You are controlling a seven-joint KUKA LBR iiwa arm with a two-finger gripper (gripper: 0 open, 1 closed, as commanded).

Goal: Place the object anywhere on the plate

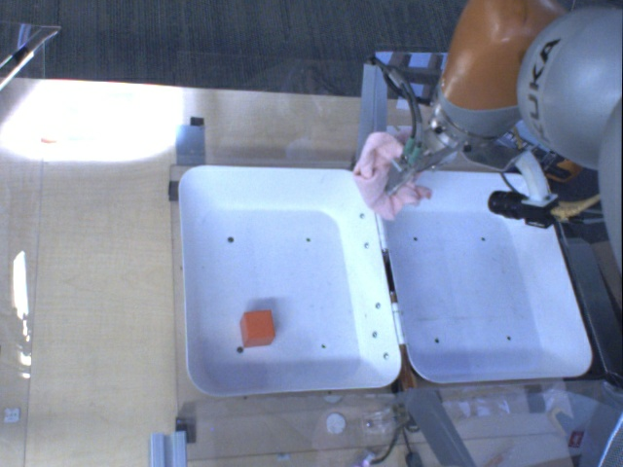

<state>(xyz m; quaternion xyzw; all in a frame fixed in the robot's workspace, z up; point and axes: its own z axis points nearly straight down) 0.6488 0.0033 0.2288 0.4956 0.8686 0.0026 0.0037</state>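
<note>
An orange block is seen lying on the floor of the left bin, toward its near-left corner, well apart from everything else. At the far end of the divide where the 2 bins meet, a crumpled pink cloth is held up between the fingers of the gripper, which are closed on its right side. To the right of that divide, the right bin is overhung at its far edge by the grey and orange arm.
</note>
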